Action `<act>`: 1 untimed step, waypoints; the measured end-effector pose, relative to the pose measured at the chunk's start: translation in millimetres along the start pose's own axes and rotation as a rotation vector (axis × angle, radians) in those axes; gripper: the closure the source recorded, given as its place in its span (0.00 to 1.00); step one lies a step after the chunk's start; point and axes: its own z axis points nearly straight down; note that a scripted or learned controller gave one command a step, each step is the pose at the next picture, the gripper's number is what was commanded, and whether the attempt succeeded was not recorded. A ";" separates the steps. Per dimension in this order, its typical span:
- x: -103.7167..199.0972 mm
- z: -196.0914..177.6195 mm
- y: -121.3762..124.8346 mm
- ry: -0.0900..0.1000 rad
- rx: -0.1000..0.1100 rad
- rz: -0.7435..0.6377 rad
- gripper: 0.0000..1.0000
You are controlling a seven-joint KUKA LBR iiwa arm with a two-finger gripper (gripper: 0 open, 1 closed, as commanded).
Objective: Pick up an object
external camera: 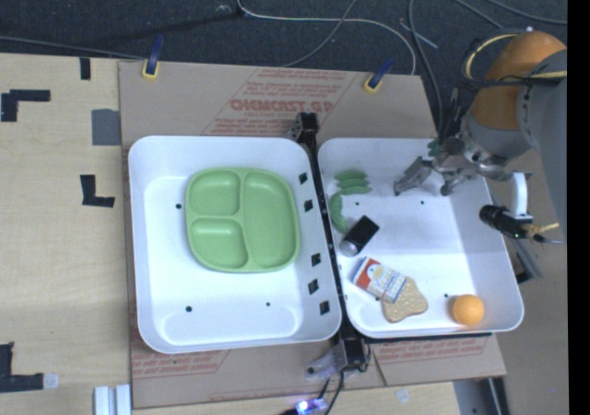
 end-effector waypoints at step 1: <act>0.7 -11.6 0.5 0.000 -0.001 -0.001 1.00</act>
